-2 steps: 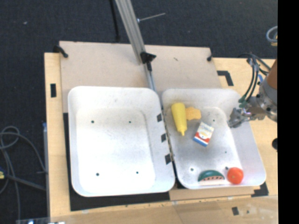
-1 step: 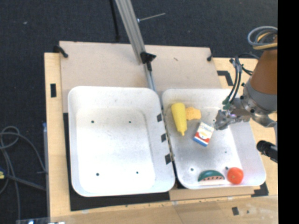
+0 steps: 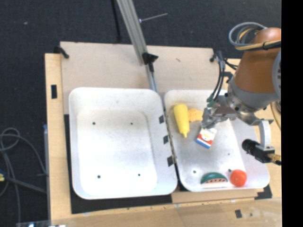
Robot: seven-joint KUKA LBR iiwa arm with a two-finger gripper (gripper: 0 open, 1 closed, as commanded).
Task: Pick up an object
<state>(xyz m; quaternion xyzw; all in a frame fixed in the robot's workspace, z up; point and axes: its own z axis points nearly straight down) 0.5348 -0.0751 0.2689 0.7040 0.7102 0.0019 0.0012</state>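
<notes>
Arm: I see the grey arm with its orange band [image 3: 255, 74] reaching in from the right of the frame, wrist bent down over the right-hand white plastic bin [image 3: 251, 174].

Gripper: the two-finger gripper [image 3: 208, 123] hangs low, just above and to the upper left of the small red, white and blue carton [image 3: 206, 138]. At this slant I cannot tell how it is set, nor whether it touches the carton.

Likeliest target: that carton, lying tilted near the middle of the right bin. I see nothing lifted; it appears to rest on the bin floor.

Other candidates: a yellow squeeze bottle [image 3: 181, 119] lies lengthwise at the bin's upper left, with a pale yellow lumpy thing [image 3: 194, 114] touching its right side. A green and red watermelon-slice toy [image 3: 214, 178] and a small round orange-red ball [image 3: 238, 177] sit just beside each other along the bin's lower edge, well apart from the gripper.

Left bin: the larger white tray [image 3: 75, 126] in the middle left of the frame plays no part for now.

Step in hand: I judge this the approach or the start of a grasp on the carton; the pick is not yet done.

Next move: I would want the tips straddling the carton's narrow sides, closing firmly, then a straight lift.

Risk: the tilted carton may slip or get pushed toward the bottle.
</notes>
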